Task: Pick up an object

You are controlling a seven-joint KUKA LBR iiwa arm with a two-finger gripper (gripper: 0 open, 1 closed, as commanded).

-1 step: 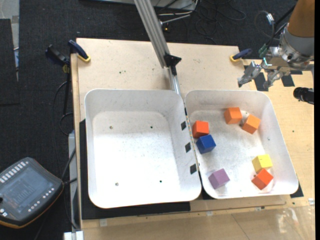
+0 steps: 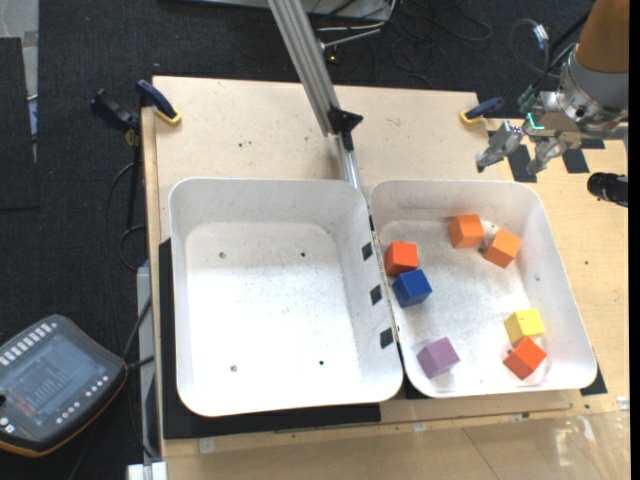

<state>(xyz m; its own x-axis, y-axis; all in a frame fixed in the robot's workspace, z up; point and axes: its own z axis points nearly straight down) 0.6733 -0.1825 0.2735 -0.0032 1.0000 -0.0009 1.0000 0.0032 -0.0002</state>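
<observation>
The right bin point(image 2: 566, 286) holds several cubes. An orange cube point(image 2: 464, 231) and another orange cube point(image 2: 503, 248) lie near its far wall, with a small white piece between them. A red-orange cube point(image 2: 402, 257) and a blue cube point(image 2: 411, 287) sit by the divider. A purple cube point(image 2: 437, 356), a yellow cube point(image 2: 524, 324) and a red-orange cube point(image 2: 525, 358) lie near the front. My gripper point(image 2: 521, 154) hangs open above the bench just beyond the right bin's far rim, with nothing between its fingers.
The left bin point(image 2: 182, 268) stands beside the right one. A slanted metal pole point(image 2: 305, 53) comes down to the bins' shared far corner. Clamps sit at the bench's far corners point(image 2: 158, 101) point(image 2: 481, 110). A teach pendant point(image 2: 50, 383) lies off the bench at lower left.
</observation>
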